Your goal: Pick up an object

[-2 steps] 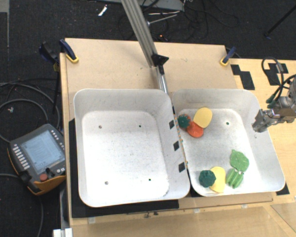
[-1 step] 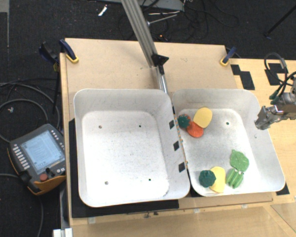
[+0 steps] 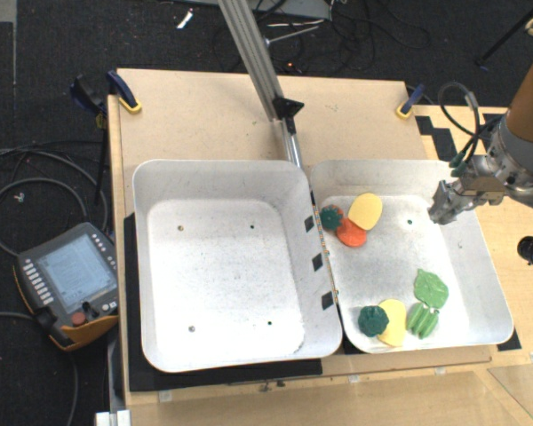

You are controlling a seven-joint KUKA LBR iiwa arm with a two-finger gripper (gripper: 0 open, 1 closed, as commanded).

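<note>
Objects to choose from all sit in the right bin, and they fall into two little huddles: up near the dividing edge a yellow piece leans against an orange piece with a dark green bit tucked in beside them, while down at the near corner a dark green lump touches a second yellow piece, with a light green piece just beside and a leafy green one above it. My guess is they lie like that because they've tumbled and settled wherever the shallow floor let them, which makes for crowded picks: anything grabbed from either huddle has a neighbour pressing on it. The left bin sits alongside, its wall touching the right one's down the middle. Now the arm reaches in from the right, and the gripper hangs over the far right part of the right bin, above bare floor, well apart from the lower cluster and off to the side of the upper one. Nothing is between its fingers as far as I can see, and it touches none of the pieces. How wide it stands I cannot tell; from this slant the tip is a grey blur against the white. I'd say it's poised, not committed, with the upper trio nearest.
</note>
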